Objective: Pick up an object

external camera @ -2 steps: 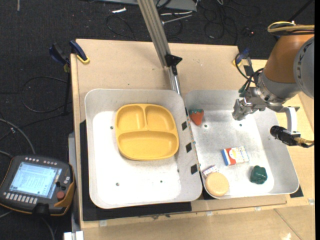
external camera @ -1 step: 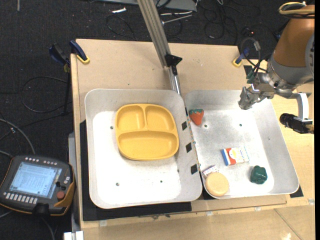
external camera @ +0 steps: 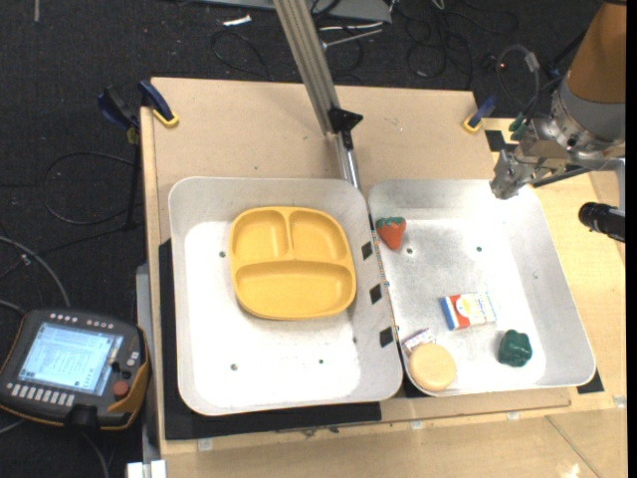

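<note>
Strawberry [external camera: 392, 231] is lying at the right bin's [external camera: 557, 267] far left edge, while the claw [external camera: 508, 182] is hovering over its far right corner; its state I cannot tell.

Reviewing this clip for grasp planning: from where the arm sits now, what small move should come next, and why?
Probably shift the gripper down-left over the strawberry. The gripper hangs at the right bin's far edge, above none of the objects; the strawberry lies apart from the box, green piece and round cookie.
</note>
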You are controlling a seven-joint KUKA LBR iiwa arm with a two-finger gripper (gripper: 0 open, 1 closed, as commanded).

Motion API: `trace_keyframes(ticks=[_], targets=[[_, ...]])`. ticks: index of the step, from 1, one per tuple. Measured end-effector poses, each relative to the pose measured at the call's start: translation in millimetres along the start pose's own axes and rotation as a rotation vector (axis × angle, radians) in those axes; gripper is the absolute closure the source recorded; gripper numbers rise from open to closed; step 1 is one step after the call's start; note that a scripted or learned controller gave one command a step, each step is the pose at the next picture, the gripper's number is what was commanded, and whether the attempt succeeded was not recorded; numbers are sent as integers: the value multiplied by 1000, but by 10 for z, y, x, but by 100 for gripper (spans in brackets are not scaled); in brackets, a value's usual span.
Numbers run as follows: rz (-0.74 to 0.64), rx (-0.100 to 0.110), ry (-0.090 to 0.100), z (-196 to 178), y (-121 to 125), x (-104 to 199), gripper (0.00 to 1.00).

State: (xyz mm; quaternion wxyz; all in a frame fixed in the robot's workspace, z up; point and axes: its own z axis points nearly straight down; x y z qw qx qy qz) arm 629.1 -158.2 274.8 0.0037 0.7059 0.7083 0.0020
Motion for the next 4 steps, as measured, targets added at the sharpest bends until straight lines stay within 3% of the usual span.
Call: trace_keyframes(ticks=[4], targets=[[-5,11,4,129,-544,2121,100]])
